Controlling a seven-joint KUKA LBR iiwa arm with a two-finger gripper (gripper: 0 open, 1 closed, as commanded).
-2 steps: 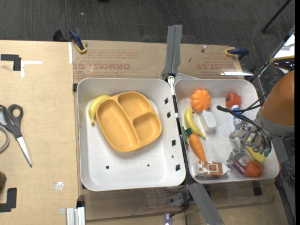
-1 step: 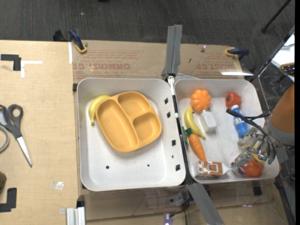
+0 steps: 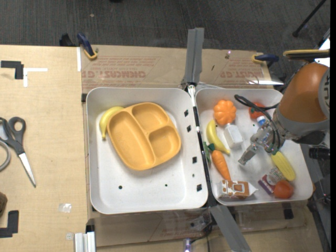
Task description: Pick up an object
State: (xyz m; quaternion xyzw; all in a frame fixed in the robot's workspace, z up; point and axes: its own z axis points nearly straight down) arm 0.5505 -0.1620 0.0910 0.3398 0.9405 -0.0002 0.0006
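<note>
The tool (image 3: 250, 154) hangs over the middle of the right bin (image 3: 299, 196), holding nothing; how far it is open I cannot tell. A carrot (image 3: 221, 165) lies near the bin's left wall.

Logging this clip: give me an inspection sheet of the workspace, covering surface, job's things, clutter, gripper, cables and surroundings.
Surface: left bin and right bin side by side on cardboard over a wooden bench.
Job's things: right bin holds a toy pumpkin, banana, carrot, corn cob, tomato, small white block and brown carton.
Clutter: orange divided plate in the left bin, lying over a second banana; scissors on the bench.
Gripper: gripper low in the right bin, nothing seen between its fingers.
Cables: black cable looping at the wrist.
Surroundings: dark carpet; blue clamps on the cardboard.
</note>
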